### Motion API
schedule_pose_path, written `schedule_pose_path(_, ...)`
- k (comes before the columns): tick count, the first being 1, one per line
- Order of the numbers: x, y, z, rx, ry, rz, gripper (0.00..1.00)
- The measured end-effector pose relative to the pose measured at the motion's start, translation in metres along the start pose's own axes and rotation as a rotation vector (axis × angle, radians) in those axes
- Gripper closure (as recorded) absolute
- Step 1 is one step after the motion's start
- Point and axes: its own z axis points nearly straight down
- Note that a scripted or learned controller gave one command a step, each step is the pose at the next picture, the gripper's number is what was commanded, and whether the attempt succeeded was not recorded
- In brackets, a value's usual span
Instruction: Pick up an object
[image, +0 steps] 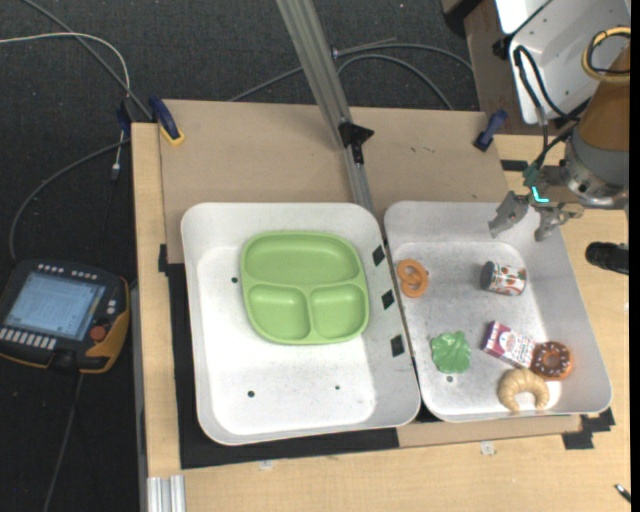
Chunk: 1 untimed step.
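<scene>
Camera view puts our end effector over the far edge of the right bin, its two fingers spread apart with nothing between them. We judge the nearest candidate to be the small can, which lies just toward the near side of the end effector and a little to the view's left. It rests on its side, its long axis running roughly across the bin, left to right in the view. To take it across its narrow width we would come straight down after a short move toward the near side.

Other things sit farther off in the same bin: an orange pretzel close to the wall between the bins, a green leafy toy nearer us, a pink carton beside a chocolate donut, and a croissant at the near edge. The carton and donut look to be touching or almost so, which we think would make either a harder pick.

Nothing stands between the end effector and the can. A green divided plate sits in the left bin, well apart from all this, on the desk.
</scene>
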Motion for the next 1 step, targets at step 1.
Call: schedule_pose_path(1,0.0001,0.0010,-0.0019,-0.004,-0.001,-0.001,0.00)
